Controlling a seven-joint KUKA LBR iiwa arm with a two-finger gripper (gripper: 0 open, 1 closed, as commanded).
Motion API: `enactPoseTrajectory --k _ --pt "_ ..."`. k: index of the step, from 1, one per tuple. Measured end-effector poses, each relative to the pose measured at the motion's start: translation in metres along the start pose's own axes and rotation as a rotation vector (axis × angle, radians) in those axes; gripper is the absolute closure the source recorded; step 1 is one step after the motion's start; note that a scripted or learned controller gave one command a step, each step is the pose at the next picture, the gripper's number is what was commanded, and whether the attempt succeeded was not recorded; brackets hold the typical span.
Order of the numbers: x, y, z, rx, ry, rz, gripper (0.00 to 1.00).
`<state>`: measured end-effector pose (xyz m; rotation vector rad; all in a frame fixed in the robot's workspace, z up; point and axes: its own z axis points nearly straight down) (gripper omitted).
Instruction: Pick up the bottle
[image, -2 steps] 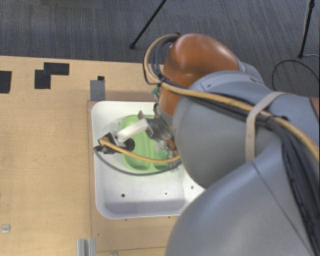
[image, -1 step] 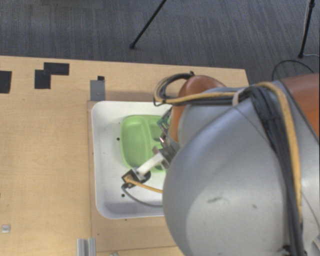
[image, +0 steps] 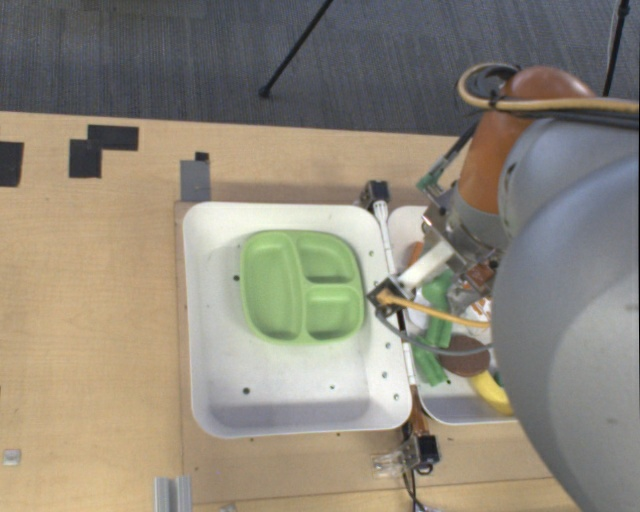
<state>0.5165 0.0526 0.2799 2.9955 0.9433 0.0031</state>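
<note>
Big rounded grey arm (image: 570, 300) casing bulks up right of the left white bin (image: 215, 400), smooth and matte. Above it, the orange band (image: 500, 140) curves round, glossy. A pale cable (image: 480, 85) loops over its top, and thin dark wires trail beside.

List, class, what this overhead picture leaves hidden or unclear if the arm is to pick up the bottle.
- Right bin: most of it lies under the grey arm.
- Bottle: I cannot tell which item it is; the green pieces, a brown object and a yellow one are each partly covered.
- Hand: its fingers are lost among cables and clutter.
- Left bin and green divided tray: fully seen.
</note>
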Motion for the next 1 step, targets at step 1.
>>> enactPoseTrajectory --k 1 --pt "0.0111 -0.0672 0.0032 0.003 -0.002 -0.107 1.00"
